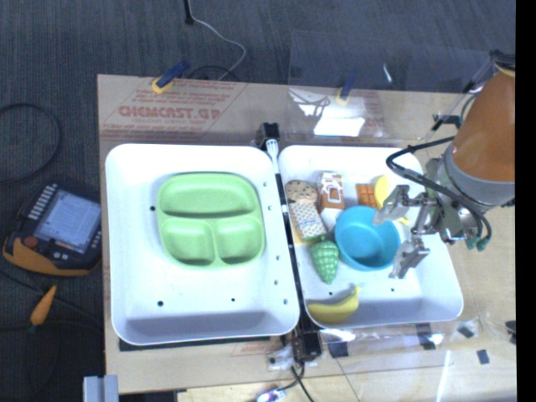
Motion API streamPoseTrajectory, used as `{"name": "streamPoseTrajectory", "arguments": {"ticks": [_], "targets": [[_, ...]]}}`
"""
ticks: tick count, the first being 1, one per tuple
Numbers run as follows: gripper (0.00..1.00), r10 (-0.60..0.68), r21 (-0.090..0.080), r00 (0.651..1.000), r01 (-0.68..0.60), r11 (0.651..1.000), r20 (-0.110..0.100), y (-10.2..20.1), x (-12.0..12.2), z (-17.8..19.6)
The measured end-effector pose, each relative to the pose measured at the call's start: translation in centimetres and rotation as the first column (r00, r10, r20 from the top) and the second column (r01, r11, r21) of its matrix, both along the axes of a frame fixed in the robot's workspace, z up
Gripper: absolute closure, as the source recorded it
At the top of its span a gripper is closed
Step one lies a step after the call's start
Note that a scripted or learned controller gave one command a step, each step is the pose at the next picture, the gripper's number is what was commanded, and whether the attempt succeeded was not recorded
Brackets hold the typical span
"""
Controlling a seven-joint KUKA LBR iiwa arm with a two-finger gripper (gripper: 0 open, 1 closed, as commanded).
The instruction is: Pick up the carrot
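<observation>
In the right bin [435, 296], a small orange carrot [366, 194] lies near the back wall. It sits between a printed box [332, 189] and a yellow item [382, 190], just behind a blue bowl [368, 238]. My gripper [403, 233] hangs over the right bin, right of the bowl and in front and to the right of the carrot. Its fingers are spread open with nothing between them. The bowl's rim hides the carrot's near end.
The right bin also holds a round cracker [300, 193], a patterned packet [306, 220], a green bumpy vegetable [327, 260] and a banana [334, 305]. A green divided plate [209, 219] fills the middle of the left bin [134, 308]. A handheld pendant [59, 229] lies off the bench.
</observation>
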State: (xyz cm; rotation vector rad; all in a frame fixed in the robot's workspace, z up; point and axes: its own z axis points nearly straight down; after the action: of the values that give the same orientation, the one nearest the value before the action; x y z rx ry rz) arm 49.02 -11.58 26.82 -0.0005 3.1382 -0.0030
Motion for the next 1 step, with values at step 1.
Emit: {"name": "streamPoseTrajectory", "arguments": {"ticks": [1], "targets": [[0.0,-0.394,0.0,0.919,0.394,0.919,-0.012,-2.03,5.07,-15.1]]}}
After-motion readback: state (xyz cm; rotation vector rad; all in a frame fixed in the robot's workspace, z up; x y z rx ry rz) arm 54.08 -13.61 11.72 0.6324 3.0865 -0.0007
